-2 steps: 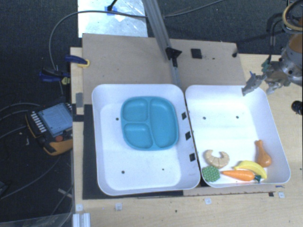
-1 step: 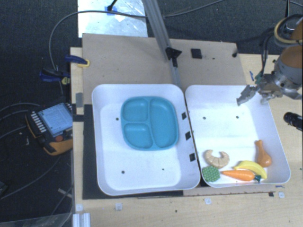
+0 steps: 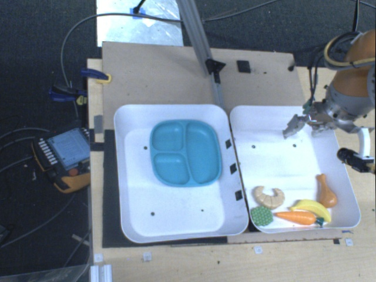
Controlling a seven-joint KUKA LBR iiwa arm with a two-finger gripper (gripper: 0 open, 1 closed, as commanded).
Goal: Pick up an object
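The gripper hovered at the upper right of the frame above the right bin, fingers spread apart and holding nothing. Toy foods lay at lower right: a croissant, banana, carrot and drumstick. A blue plate sat in the left bin.
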